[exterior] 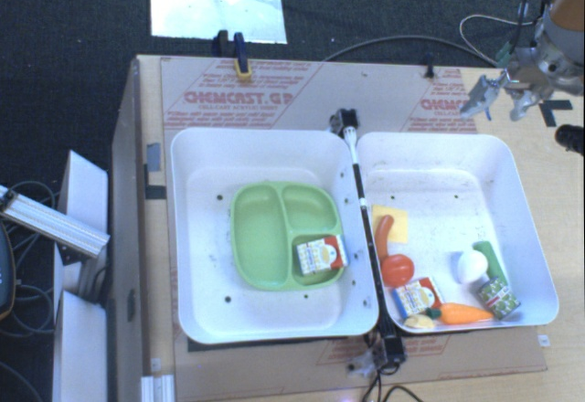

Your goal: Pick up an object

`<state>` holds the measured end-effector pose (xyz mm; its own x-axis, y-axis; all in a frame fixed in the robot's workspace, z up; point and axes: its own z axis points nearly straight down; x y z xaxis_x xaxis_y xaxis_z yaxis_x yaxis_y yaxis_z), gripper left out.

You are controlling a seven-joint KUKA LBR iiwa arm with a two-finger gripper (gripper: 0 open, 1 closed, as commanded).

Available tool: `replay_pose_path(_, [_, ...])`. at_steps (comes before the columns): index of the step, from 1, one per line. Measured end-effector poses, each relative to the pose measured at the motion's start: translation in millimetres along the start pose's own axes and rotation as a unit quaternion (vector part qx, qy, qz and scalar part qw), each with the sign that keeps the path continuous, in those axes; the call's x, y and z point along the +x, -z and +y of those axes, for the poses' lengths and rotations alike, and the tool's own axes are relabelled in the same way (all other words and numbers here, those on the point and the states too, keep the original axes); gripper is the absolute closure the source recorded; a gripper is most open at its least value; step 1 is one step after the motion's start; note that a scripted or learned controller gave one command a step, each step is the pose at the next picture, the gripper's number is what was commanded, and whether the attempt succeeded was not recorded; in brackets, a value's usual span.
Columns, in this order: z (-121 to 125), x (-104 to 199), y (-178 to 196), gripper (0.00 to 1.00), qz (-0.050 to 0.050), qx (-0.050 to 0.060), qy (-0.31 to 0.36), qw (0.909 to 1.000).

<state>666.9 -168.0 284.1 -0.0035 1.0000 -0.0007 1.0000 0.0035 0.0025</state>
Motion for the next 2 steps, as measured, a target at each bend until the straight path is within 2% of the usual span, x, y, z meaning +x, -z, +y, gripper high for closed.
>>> replay_pose_path(1, [1, -27, -117, 0.0, 0.0, 0.002, -0.001, 1.0])
replay_pose_path(2, [1, -35, -200, 0.0, 0.001, 0.002, -0.001, 1.0])
